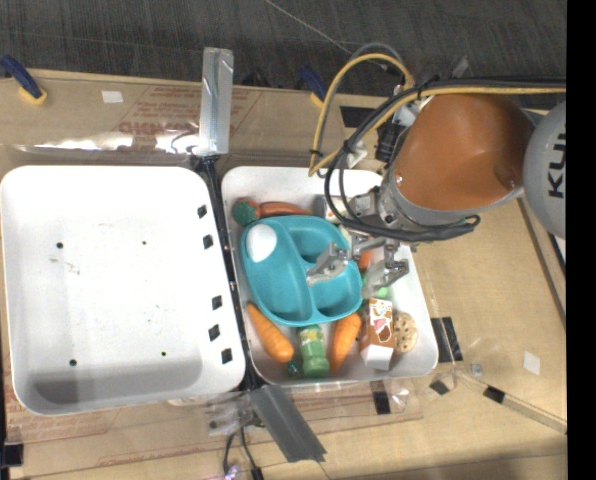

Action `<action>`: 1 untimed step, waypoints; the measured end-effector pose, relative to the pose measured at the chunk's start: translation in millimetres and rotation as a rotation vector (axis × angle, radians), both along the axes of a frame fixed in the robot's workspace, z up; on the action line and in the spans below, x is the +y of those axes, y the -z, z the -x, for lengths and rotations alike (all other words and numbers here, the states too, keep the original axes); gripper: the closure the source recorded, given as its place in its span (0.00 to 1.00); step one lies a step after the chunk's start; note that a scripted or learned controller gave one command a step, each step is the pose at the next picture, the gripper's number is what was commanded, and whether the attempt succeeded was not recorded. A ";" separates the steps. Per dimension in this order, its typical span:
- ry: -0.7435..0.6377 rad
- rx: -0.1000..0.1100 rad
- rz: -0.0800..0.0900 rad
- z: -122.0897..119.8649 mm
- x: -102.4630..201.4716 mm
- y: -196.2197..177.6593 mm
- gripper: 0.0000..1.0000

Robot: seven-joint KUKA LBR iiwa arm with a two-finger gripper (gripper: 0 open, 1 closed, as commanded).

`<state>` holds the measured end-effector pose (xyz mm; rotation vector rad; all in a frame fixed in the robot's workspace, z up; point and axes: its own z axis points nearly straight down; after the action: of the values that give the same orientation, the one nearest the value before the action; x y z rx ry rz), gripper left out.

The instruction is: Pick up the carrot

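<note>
Two white bins, gripper low over teal dish, fingers seemingly slightly parted, nothing clearly held, two carrots, one below-left, one directly below, cardboard-covered bench.

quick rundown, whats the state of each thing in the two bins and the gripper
left bin: sits flat beside the right bin
right bin: crowded with toys
teal plate: tilted on the other toys, a white egg on it
carrot: lying at the plate's near edge, not held
second carrot: lying partly under the plate
green bottle: lying between the carrots
cookie: flat, near corner
gripper: down over the plate
</note>
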<state>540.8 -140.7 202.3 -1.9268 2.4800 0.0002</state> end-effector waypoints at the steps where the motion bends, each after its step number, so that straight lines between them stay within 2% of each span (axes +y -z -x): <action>1: 0.271 0.007 -0.001 65.1 -0.7 83.0 0.00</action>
<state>475.8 -141.5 119.2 -1.5758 2.7218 0.0076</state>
